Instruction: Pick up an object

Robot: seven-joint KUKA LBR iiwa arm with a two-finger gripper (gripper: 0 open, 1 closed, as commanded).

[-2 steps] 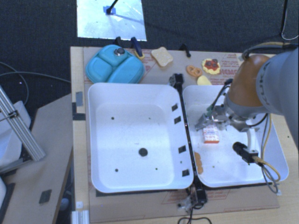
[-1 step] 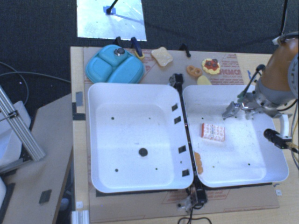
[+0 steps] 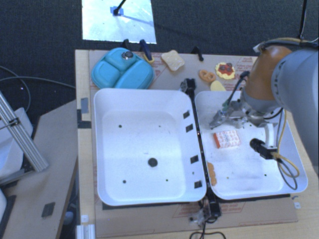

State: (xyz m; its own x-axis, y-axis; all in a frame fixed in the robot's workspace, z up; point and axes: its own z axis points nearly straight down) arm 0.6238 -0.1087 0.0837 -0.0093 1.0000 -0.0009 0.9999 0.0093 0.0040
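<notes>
In the right bin (image 3: pixel 249 183) a small red-and-white packet (image 3: pixel 227 139) lies flat near the middle. My gripper (image 3: pixel 220 120) hangs low over that bin's back left part, just above and behind the packet, and I see nothing held in it. The grey arm with its orange band (image 3: pixel 264 76) reaches in from the right. An orange biscuit-like piece (image 3: pixel 211 173) rests against the right bin's left wall. A small dark disc (image 3: pixel 152 162) lies on the floor of the left bin (image 3: pixel 114 133).
Behind the bins lie a blue divided plate (image 3: pixel 122 69), a toast slice (image 3: pixel 173 60), a pretzel (image 3: pixel 207 75), a round red-topped toy (image 3: pixel 225 70) and a yellow piece (image 3: pixel 217 86). A cable (image 3: pixel 286 168) loops over the right bin's right side.
</notes>
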